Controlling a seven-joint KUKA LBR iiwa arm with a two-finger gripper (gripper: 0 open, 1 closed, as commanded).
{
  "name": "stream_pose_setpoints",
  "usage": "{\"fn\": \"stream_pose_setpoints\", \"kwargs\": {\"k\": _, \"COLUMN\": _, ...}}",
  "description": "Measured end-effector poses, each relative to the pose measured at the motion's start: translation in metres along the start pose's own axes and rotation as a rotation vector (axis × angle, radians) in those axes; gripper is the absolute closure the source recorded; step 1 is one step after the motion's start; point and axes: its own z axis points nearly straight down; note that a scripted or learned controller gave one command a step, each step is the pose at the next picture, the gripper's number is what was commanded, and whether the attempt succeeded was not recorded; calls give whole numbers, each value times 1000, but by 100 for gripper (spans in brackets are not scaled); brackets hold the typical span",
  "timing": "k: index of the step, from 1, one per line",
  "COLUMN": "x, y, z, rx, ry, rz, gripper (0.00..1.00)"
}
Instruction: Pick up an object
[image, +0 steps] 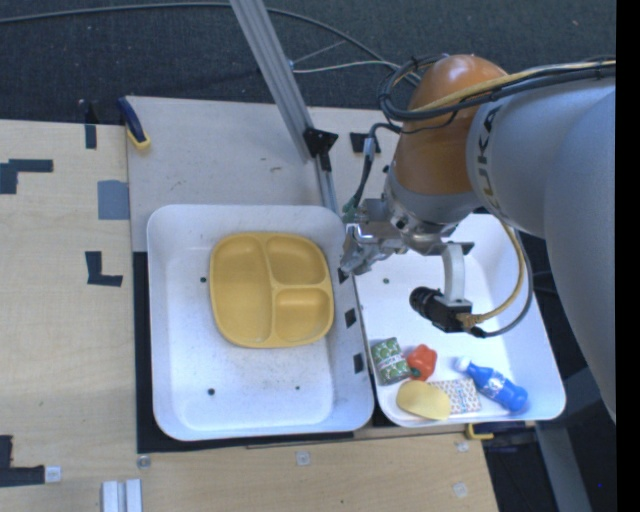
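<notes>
A yellow divided plate (270, 288) lies flat in the left bin (180, 400). At the front of the right bin (540, 370) sit a green patterned packet (387, 358), a small red-orange piece (423, 360), a yellow rounded object (423, 401) on a speckled card (462, 394), and a blue bottle (497, 388) lying on its side. My gripper (354, 252) hangs at the back of the right bin, beside the wall between the bins and just right of the plate's far corner. Nothing shows in it.
The grey arm with its orange band (450, 90) covers the back of the right bin. A black fitting with a yellow cable (440, 306) hangs below the wrist. A slanted metal post (285, 90) stands behind the bins.
</notes>
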Motion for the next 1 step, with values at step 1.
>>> {"fn": "stream_pose_setpoints", "kwargs": {"k": 1, "x": 58, "y": 4, "z": 13, "rx": -1, "ry": 0, "rz": -1, "gripper": 100}}
